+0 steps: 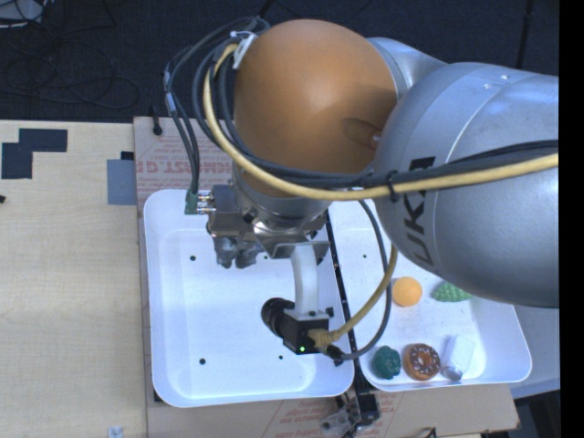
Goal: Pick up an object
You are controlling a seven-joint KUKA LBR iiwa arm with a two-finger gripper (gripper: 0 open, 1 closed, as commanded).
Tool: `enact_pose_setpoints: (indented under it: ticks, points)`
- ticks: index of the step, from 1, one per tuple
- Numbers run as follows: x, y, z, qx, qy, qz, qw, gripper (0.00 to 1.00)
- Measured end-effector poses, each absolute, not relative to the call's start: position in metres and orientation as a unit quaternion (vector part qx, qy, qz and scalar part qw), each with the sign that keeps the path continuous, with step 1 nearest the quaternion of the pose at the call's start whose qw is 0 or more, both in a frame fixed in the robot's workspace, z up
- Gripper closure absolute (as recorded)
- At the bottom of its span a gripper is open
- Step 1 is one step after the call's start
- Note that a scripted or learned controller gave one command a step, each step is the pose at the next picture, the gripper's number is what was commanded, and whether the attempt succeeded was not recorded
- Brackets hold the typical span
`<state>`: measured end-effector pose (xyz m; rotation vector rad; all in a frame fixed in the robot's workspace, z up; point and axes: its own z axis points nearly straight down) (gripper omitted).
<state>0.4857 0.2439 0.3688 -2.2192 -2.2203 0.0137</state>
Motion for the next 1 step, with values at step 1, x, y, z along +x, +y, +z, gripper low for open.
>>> enact_pose_setpoints:
  ticks: [1]
  points:
    - [0.5894,0.2423,0.3187,-0.708,-0.706,0.0029,0.000,1.00]
